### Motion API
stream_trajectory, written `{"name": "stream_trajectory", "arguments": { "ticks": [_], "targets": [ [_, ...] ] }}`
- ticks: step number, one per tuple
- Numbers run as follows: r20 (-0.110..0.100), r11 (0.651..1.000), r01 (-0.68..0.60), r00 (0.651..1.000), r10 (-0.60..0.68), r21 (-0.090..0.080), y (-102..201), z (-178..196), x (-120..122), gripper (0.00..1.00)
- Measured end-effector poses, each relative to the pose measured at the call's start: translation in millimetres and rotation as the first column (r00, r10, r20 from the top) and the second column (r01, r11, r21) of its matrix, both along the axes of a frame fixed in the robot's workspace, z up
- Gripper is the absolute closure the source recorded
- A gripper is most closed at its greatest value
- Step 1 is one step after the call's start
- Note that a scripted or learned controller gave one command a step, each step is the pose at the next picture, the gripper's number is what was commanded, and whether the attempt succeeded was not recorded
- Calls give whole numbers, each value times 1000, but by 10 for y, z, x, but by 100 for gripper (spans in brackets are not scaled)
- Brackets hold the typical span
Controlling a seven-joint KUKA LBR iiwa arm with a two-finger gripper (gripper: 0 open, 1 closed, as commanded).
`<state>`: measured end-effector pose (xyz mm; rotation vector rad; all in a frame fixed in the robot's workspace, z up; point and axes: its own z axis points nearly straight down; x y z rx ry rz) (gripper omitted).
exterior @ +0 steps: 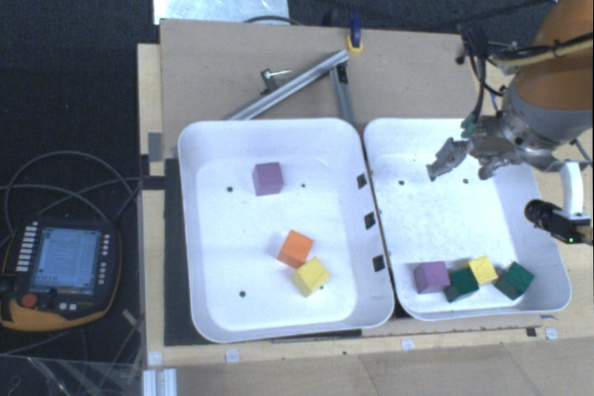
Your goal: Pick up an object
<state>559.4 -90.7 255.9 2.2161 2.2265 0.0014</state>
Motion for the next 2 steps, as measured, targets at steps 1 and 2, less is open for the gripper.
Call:
{"name": "stream_trajectory", "arguments": {
  "ticks": [1,2],
  "targets": [
    [1,1000,1,1000,-1,0,-2,2,1,0],
    [-4,1000,2,1000,-2,0,47,-425,-7,0]
  ]
}}
